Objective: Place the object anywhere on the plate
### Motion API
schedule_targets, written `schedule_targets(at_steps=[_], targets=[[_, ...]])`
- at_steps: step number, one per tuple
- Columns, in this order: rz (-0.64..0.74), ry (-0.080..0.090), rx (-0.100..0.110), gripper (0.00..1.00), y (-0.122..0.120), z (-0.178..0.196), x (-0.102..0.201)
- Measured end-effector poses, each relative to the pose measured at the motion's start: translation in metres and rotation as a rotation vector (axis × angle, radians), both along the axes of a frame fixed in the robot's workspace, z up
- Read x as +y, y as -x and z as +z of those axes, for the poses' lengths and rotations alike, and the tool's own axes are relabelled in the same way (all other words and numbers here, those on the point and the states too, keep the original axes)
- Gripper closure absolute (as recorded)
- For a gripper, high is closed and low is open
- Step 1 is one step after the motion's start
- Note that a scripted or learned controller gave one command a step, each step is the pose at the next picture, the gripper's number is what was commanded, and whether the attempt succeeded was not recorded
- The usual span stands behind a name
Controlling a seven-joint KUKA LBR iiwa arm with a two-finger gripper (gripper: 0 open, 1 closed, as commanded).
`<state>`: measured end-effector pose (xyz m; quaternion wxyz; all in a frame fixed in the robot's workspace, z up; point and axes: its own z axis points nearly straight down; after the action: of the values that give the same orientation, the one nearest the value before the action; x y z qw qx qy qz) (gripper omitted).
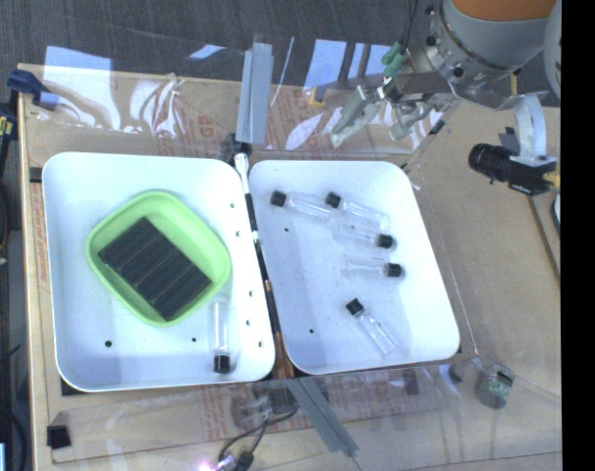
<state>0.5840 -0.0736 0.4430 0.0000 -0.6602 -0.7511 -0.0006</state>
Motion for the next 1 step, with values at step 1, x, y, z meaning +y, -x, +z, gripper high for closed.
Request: schedule_targets(at_steps=[1], targets=[[-0.149,0.002,0.002,0.0,-0.0405,-0.0016,-0.0659]])
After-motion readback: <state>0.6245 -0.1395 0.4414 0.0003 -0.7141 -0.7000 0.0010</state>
